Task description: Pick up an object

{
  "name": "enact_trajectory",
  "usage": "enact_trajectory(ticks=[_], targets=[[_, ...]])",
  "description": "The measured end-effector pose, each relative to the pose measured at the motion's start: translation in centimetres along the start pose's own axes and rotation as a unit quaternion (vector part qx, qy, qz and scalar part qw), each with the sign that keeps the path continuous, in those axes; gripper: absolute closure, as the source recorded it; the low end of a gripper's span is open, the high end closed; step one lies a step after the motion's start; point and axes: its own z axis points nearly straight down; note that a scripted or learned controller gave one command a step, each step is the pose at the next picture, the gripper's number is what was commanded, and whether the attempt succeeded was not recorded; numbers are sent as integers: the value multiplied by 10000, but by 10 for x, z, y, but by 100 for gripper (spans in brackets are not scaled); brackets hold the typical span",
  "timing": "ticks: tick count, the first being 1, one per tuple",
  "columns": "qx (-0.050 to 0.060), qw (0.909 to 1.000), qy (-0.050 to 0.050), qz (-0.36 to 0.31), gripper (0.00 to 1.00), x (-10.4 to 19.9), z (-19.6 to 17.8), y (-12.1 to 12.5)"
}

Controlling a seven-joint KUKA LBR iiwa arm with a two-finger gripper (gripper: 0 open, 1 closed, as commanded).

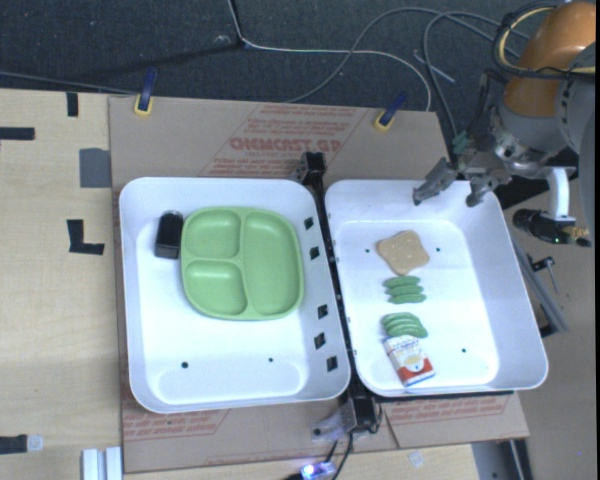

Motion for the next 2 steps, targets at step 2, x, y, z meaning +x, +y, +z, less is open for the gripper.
enact_trajectory(ticks=[2], targets=[[-43,10000,-15,-18,0,1,54,-3]])
